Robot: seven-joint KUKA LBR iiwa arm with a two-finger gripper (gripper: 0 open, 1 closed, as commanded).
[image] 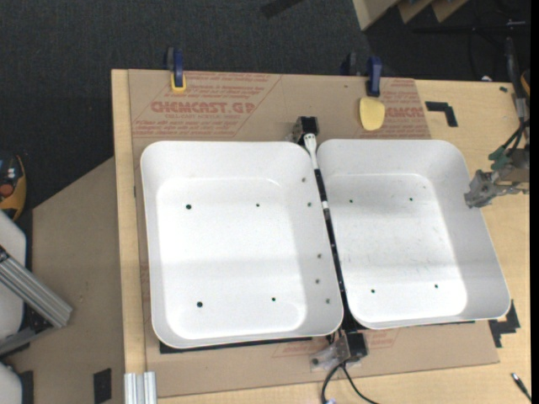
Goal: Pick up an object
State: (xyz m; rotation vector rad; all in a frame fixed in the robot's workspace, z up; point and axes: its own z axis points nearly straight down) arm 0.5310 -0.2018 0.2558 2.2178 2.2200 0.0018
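Fingers first: whether they are open or closed cannot be told from this view, so nothing can be called held.

Which thing is to be picked cannot be told either. The left bin point(227, 251) and right bin point(396, 242) sit side by side on the bench point(210, 99), rims touching along the middle. Their white floors carry only small dark dots point(188, 208), which look like holes, not loose items.

The one small thing that stands out is a yellow piece point(371, 114) on the bench just beyond the right bin's far rim. It lies directly below a blue clamp point(373, 72), and a second clamp point(176, 64) beyond the left bin also has yellow on it. So it is likely a clamp pad, not a free object.

If it is loose, it looks light, rounded and probably plastic or rubber. That would make it stiff enough to pinch and unlikely to break. The best hold would be across its narrower width, low down, since the rounded top could slip out

A metal fitting point(484, 185) with wires sits at the right bin's right rim, and any approach from that side should pass clear of it
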